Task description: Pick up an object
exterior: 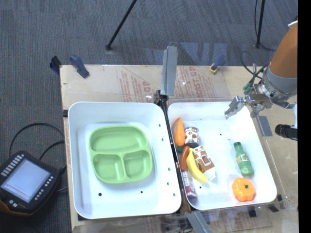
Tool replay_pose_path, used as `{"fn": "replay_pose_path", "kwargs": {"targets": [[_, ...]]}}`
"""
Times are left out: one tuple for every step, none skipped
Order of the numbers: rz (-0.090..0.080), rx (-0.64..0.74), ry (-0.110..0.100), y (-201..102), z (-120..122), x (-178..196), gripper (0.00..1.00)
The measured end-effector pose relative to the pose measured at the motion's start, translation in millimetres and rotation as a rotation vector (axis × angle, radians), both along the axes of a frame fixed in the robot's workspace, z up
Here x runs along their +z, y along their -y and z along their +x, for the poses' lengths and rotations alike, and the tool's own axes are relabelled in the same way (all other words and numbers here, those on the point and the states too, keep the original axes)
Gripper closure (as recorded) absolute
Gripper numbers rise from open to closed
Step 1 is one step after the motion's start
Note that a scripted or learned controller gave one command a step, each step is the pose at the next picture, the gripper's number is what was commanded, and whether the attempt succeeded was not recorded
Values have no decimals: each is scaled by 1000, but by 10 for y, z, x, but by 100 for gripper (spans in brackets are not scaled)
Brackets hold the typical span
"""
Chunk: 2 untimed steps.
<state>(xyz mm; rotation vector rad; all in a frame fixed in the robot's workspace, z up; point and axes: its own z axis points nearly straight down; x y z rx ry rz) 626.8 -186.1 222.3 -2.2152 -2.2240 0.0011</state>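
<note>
Nearest, at 8 o'clock on the grey carpet floor (29, 57): black teach pendant with pale screen (26, 181), cable looping off it. Plywood tabletop (116, 84) carries two shallow white plastic bins. Left bin (80, 113) holds a light green three-compartment tray (120, 154). Right bin (221, 205): orange toy pumpkin (243, 189) at 5 o'clock, green bottle (242, 158) just above it; yellow banana (194, 167), small printed carton (203, 159), orange carrot (179, 131) clustered by the left wall. Gripper (249, 102) over the bin's 1 o'clock corner, nothing between its jaws; released or clenched — cannot tell. Blue clamps (78, 65) on the far tabletop edge, tripod legs (124, 18) beyond.
</note>
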Motion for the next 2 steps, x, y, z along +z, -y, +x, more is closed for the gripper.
{"fn": "replay_pose_path", "kwargs": {"targets": [[6, 95, -2, 222, -415, -1361, 0], [5, -18, -2, 208, -847, -1357, 0]]}}
